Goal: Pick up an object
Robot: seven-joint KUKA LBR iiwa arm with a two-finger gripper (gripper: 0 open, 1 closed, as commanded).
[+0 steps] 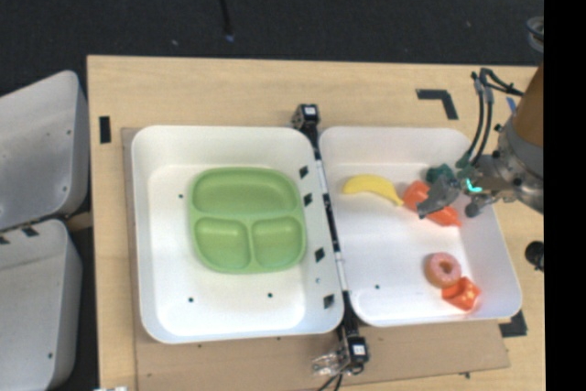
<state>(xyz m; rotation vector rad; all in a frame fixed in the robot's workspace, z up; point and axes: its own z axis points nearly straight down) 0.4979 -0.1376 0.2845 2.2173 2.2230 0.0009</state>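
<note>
While a banana (373,188) lies just beside it, the gripper (450,203) sits low in the right bin (403,288), its fingers spread either side of an orange toy (430,202), apparently placed for a grasp not yet closed.

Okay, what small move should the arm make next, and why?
Probably lower the claw a little onto the orange piece in the right bin. The claw sits right over it, beside the banana, and I can't see anything held between its fingers.
</note>
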